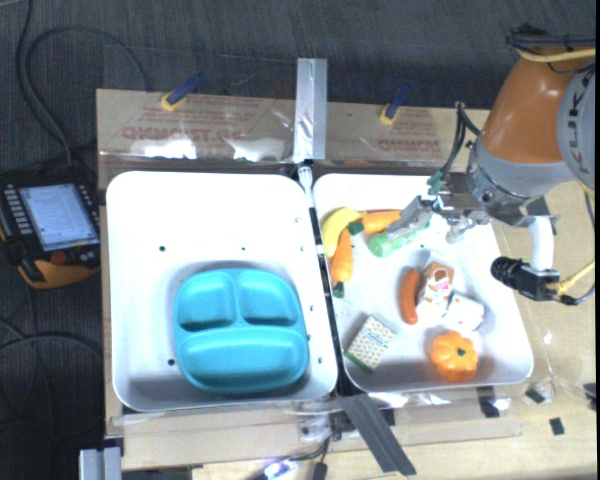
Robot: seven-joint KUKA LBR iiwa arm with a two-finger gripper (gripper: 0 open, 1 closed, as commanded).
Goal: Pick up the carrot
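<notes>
Right bin (510, 363): carrot (342, 258) lies at the left wall, just below the banana (336, 224), leafy end down. Jaws (412, 218) hover upper centre, near an orange-and-green item (380, 230); how far they part cannot be told, nothing visibly held. Left bin (140, 268): blue divided tray (242, 328).

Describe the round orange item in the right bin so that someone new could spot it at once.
Find the right bin and go to its near right corner. The round orange item sits there, just below a white box. It is squat with a green stub on top, while the bin's other orange pieces are long and narrow.
</notes>
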